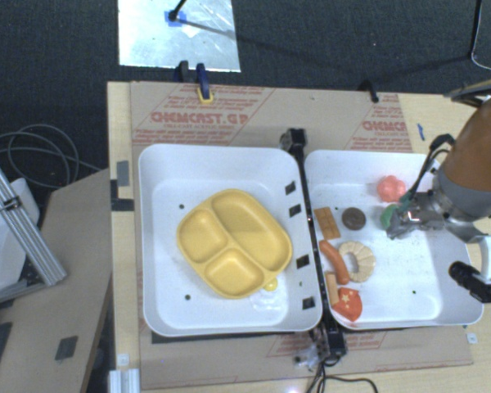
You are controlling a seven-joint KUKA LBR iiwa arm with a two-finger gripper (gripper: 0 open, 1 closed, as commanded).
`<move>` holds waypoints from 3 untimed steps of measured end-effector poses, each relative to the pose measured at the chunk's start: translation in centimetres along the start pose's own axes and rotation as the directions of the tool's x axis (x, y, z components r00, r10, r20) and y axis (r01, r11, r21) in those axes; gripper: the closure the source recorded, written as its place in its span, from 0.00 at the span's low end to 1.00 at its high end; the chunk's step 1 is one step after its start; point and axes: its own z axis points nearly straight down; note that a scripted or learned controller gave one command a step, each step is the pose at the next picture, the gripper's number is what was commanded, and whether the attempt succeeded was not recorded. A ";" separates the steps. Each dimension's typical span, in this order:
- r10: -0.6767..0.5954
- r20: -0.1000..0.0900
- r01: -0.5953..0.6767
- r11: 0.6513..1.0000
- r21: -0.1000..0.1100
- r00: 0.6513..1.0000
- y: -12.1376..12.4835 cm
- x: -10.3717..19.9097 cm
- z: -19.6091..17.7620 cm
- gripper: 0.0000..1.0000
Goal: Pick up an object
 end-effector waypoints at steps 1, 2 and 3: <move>0.000 0.001 0.000 1.000 0.002 1.000 3.3 -6.3 3.9 1.00; -0.005 -0.001 0.005 1.000 0.002 1.000 3.3 -5.9 3.8 0.00; -0.011 -0.001 0.011 1.000 0.004 1.000 10.7 -6.8 8.8 0.00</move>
